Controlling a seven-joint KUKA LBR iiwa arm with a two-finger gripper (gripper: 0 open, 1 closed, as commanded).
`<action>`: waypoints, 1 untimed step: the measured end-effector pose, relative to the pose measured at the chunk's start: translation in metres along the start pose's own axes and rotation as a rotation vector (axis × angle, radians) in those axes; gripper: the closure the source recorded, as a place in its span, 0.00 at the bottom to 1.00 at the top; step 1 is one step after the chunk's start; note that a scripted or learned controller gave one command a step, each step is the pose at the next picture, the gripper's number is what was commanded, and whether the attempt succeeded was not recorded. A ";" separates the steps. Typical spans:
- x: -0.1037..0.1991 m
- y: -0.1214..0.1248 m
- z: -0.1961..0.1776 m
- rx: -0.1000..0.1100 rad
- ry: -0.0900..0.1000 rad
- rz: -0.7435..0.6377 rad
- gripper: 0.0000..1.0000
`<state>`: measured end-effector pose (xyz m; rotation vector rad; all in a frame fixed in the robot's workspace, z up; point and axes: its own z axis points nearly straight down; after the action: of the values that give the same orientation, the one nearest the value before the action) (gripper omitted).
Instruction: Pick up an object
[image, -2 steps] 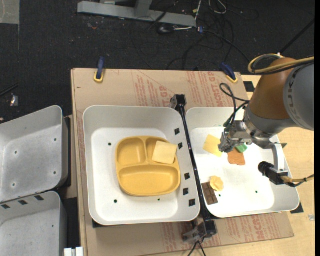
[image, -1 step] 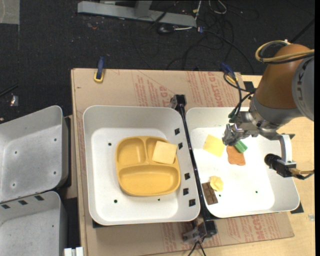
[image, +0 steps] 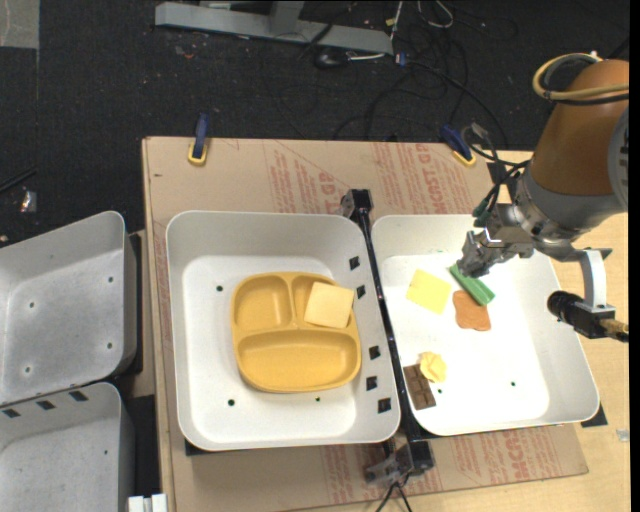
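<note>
My gripper (image: 478, 257) hangs over the upper middle of the right bin (image: 560, 390). Directly beneath its tip lies a green bar (image: 474, 285), slanted, its lower end resting over an orange-brown piece (image: 473, 313). The gripper's tip touches or nearly touches the bar's upper end. Just left of the bar lies a flat yellow square (image: 429, 291). Near the bin's front left sit a small yellow lump (image: 432, 366) and a dark brown bar (image: 418, 386).
The left bin (image: 200, 300) bears a yellow compartment tray (image: 290, 350) with a pale yellow block (image: 329, 305) in its upper right section. A black divider (image: 372, 300) runs between the bins. The arm's grey and orange body (image: 580, 140) fills the upper right.
</note>
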<state>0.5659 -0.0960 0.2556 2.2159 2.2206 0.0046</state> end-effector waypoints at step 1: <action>0.056 0.005 -0.001 0.004 0.002 -0.006 1.00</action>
<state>0.5711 -0.0404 0.2564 2.2124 2.2301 0.0023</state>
